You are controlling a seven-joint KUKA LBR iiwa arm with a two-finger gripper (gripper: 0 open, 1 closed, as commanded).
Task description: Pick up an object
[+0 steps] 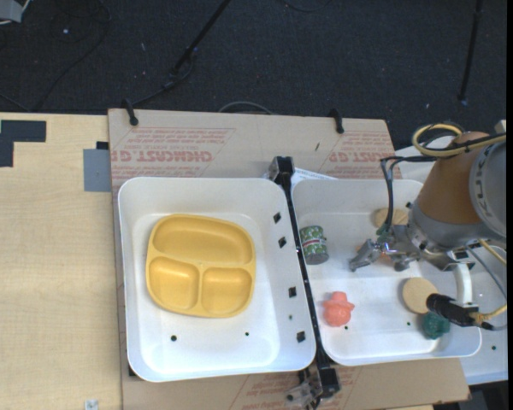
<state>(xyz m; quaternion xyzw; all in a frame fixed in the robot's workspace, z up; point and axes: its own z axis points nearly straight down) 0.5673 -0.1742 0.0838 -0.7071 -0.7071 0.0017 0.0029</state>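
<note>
light is falling evenly from above, keeping the two white bins bright without blowing them out. the floor behind the bench is staying very dark, its cables barely reading. shadows are lying soft and short, a thin one hugging the yellow tray. the tray is carrying a mild sheen, no hard glare. the whole picture is looking slightly soft and grainy, with small things in the right bin losing detail.
</note>
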